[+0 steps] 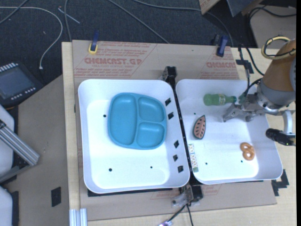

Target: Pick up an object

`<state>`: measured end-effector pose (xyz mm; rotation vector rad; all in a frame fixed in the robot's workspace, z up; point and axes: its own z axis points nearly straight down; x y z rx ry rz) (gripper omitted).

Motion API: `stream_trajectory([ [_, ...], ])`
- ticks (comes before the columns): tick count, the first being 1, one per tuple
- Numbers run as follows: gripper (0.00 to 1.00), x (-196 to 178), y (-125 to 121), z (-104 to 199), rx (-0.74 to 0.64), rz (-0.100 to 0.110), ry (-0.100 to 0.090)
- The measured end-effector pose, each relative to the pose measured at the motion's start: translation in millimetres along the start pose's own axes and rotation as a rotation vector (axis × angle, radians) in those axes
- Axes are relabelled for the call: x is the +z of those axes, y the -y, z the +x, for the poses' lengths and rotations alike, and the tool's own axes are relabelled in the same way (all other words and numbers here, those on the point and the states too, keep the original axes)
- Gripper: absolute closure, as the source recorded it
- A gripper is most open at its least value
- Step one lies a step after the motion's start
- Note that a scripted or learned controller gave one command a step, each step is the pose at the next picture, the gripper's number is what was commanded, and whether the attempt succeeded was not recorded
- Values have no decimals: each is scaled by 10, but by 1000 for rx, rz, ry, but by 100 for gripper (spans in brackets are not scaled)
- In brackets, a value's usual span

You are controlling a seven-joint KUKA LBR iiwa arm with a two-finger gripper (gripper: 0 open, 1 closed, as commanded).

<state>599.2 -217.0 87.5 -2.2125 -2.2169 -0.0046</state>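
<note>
In the right bin (221,168) lie a green bottle (215,99) on its side near the back, a watermelon slice (200,126) toward the left, and a small orange pretzel (247,150) at the front right. My gripper (240,112) hangs low over the right bin's back right part, just right of and below the bottle's cap end. Nothing shows between its fingers.
The left bin (94,140) holds a blue divided plate (137,120). A black divider with clips runs between the bins. Blue clamps sit at the bench's back edge, and cables trail at the right beside the arm.
</note>
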Motion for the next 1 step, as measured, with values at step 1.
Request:
stream_trajectory([
  [1, 100, -142, -11, -14, -1, -5, 5],
])
